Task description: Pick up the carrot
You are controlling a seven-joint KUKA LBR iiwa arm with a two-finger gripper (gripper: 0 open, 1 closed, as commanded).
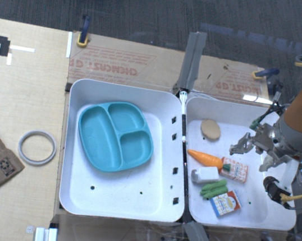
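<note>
While the carrot (204,158) awaits collection, stock stands as follows.

Item: carrot, orange, tapered, lying flat on the floor of the right bin (271,221), tip toward 9 o'clock, thick end toward 3 o'clock, touching or just beside a small printed box (234,169). At 12 o'clock from it, apart: a tan round piece (211,129). At 6 o'clock, near: a white block (204,176), a green piece (214,188), a second carton (225,203).

Handling, by judgement: likely a light, rigid plastic toy with a smooth, rounded skin that may roll or slip. Best taken across the thicker middle, jaws closing at 12 and 6 o'clock, clear of the box.

Gripper (253,140): at 2 o'clock from the carrot, above the bin's right half, nothing seen in it; fingers appear spread apart.

Left bin (68,178): one blue divided plate (115,136).

Worktop (6,100): tape ring (37,147) at far 9 o'clock.
</note>
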